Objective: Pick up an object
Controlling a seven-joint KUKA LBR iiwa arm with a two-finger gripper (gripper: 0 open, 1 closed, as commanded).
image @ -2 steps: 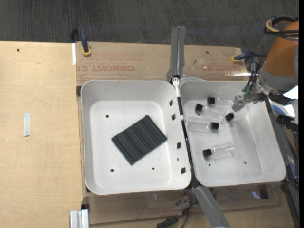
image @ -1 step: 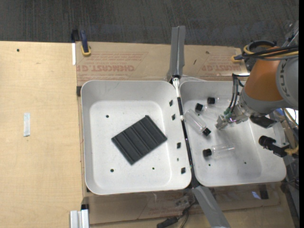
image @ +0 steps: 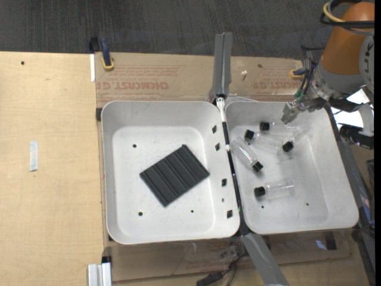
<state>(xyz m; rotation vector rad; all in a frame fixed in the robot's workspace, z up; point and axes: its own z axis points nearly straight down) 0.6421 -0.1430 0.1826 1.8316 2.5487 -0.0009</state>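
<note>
White bins: two shallow trays sit side by side on the bench; the left bin [image: 113,177] and the right bin [image: 333,201] meet at a central divider.
Left bin contents: one dark ribbed rectangular pad [image: 174,174] lies flat, turned at an angle, near the middle of the floor.
Right bin contents: four clear plastic tubes with black caps. One tube [image: 247,155] lies diagonally near the divider; a second tube [image: 274,190] lies below it, roughly level; a third [image: 257,131] and a fourth [image: 293,143] lie further up, near the back wall.
Arm: the grey arm with its orange band [image: 348,40] enters from the right and ends over the back right corner of the right bin.
Gripper position: the gripper [image: 292,113] points down and to the left, near the back rim of the right bin, just beside the upper tubes but apart from them.
Gripper state: the fingertips appear drawn close together, with no object between them; at this size the gap is hard to read, so this is a judgement.
Task target: any object qualifies. The nearest candidates are the two upper tubes in the right bin; all objects rest on the bin floors.
Done: the arm is positioned over the bin that holds the tubes.
Left: select a tube, descend, close on it, lift. No grasp is made yet, so the task is judged to be at an early stage.
</note>
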